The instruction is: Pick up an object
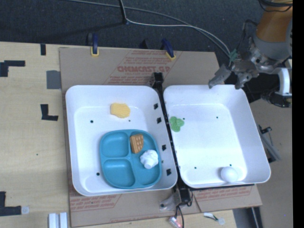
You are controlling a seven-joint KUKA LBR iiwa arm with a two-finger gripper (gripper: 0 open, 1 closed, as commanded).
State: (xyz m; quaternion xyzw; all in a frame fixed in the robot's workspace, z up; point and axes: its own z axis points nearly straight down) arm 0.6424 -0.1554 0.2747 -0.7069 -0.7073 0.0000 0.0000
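Two shallow white bins are seen side by side on a cardboard sheet (pixel 142 68) laid over the desk (pixel 28 127). The arm (pixel 274 25), grey with an orange section, is positioned at the upper right, above the far right corner of the right bin (pixel 251 122). The hand (pixel 229 81) is held just past that bin's far rim, with its two fingers spread well apart and nothing between them; no contact with any object is observed.

In the right bin, a small green object (pixel 176 124) is found against the left wall, and a white ball (pixel 229 174) is found near the front right corner. Both are well apart from the hand.

In the left bin (pixel 78 103), a yellow object (pixel 120 110) is noted on the bare floor toward the back. A blue divided tray (pixel 111 167) occupies the front half. A tan, waffle-like piece (pixel 137 143) is lying in the tray's upper right compartment, and a crumpled white object (pixel 149 159) is resting just in front of it, near the tray's right edge.

Two clamps, blue and yellow, are fixed at the far edge of the cardboard, and a cable (pixel 156 20) is draped across the dark floor behind the desk.
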